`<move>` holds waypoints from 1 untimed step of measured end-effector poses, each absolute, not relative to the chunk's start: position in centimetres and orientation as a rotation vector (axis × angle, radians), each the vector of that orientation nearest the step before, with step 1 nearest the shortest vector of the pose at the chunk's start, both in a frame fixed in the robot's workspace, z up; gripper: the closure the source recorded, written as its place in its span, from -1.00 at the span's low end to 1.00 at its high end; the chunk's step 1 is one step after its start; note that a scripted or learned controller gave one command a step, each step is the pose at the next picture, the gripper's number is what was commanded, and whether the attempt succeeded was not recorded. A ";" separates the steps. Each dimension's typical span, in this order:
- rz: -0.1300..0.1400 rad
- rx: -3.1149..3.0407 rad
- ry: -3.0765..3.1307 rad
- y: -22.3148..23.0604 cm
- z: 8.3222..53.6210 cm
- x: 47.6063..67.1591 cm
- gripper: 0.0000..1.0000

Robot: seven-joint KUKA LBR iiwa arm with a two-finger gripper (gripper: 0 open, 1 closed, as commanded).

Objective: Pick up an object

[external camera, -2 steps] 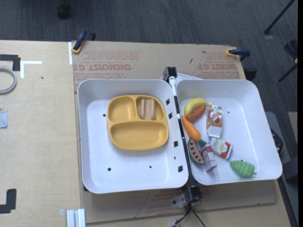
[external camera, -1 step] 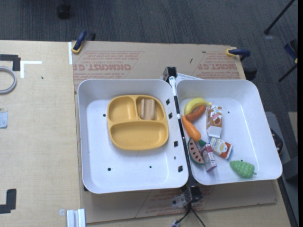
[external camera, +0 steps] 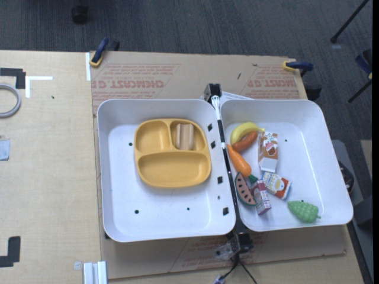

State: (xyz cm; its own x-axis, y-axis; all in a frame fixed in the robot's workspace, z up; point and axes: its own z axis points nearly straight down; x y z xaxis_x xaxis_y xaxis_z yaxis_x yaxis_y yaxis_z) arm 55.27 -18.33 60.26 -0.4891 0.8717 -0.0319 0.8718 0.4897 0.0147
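Note:
The right bin (external camera: 314, 141) holds several toy foods. A yellow banana (external camera: 246, 130) lies at its upper left with a red chili (external camera: 246, 140) just below it. An orange carrot (external camera: 238, 160) runs along the left wall. A watermelon slice (external camera: 244, 189) sits lower down. A tall carton (external camera: 268, 151), a small carton (external camera: 276, 185) and a dark little box (external camera: 261, 197) lie in the middle. A green bumpy fruit (external camera: 304, 210) rests at the lower right.
The left bin (external camera: 112, 176) carries a yellow divided plate (external camera: 172, 154) with a tan block (external camera: 185, 136) in its upper right compartment. Cardboard lies under both bins. Blue and yellow clamps (external camera: 99, 52) hold the cardboard's far corners.

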 end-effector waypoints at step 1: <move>-0.006 1.566 2.678 -18.3 61.2 55.4 1.00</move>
State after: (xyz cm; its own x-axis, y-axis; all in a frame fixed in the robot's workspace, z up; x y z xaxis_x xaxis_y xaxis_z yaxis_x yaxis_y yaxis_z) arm 55.43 -18.32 61.16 -0.4899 0.8711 -0.0355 0.8712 0.4906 0.0164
